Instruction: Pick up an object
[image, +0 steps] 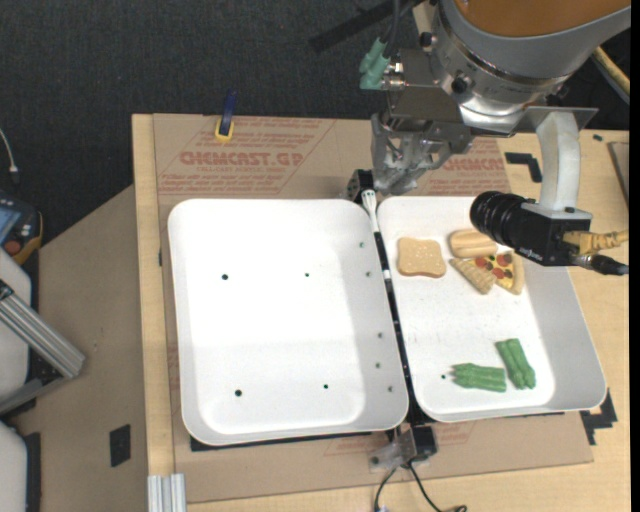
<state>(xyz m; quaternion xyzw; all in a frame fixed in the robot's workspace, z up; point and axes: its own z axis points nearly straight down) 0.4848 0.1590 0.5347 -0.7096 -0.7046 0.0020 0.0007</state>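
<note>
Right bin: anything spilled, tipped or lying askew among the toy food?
Nothing stands out. The bread slice, pizza slice and two green pieces all lie flat inside the right bin. The hand hangs above its far corner.

Bright, even overhead light; soft shadows; slightly blurred arm (520, 40)
</note>
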